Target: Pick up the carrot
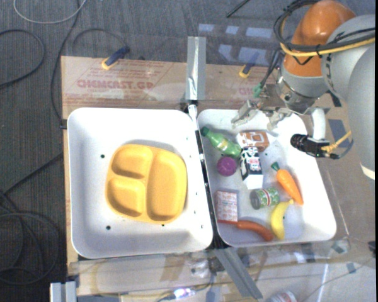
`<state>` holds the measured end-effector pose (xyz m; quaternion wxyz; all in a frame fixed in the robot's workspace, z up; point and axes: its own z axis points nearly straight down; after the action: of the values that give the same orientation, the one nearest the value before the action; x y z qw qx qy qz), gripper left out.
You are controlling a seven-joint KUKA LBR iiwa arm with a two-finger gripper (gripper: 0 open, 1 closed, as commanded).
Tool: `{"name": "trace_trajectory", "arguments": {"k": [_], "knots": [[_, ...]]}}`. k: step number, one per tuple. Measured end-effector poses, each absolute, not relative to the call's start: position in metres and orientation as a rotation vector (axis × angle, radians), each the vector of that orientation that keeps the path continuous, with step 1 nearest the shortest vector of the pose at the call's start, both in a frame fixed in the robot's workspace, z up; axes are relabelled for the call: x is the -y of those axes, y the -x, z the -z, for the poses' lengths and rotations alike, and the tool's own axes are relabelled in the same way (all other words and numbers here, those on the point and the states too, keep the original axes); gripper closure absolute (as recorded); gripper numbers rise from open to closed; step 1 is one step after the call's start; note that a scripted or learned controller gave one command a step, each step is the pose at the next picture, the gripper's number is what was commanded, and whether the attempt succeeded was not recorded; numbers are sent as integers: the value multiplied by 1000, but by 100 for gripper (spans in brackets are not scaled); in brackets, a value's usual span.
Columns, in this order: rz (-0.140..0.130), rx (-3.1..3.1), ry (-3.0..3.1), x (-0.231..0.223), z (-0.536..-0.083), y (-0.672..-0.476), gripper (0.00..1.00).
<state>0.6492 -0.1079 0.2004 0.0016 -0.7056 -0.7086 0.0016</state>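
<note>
The carrot point(289, 185), orange with a small green top, lies slanted near the right wall of the right bin point(321, 222). My gripper point(259, 117) hangs over the back edge of that bin, above a small brown carton point(253, 137). Its fingers point(244, 114) are spread open and nothing is between them. The carrot is about a hand's width toward the front right of the gripper, apart from it.
Around the carrot lie a green can point(264, 198), a banana point(278, 219), a black-and-white milk carton point(252, 163), a purple ball point(227, 165), a green bottle point(220, 143), a red packet point(226, 205) and a red pepper point(254, 230). The left bin point(82, 187) holds a yellow divided tray point(148, 182).
</note>
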Motion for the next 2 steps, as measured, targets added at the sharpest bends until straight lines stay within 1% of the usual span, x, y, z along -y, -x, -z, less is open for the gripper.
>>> {"name": "trace_trajectory", "arguments": {"k": [1,2], "knots": [[-6,2335,2099,177,-176,-593,0],[-1,2386,2039,210,-106,-569,0]]}}
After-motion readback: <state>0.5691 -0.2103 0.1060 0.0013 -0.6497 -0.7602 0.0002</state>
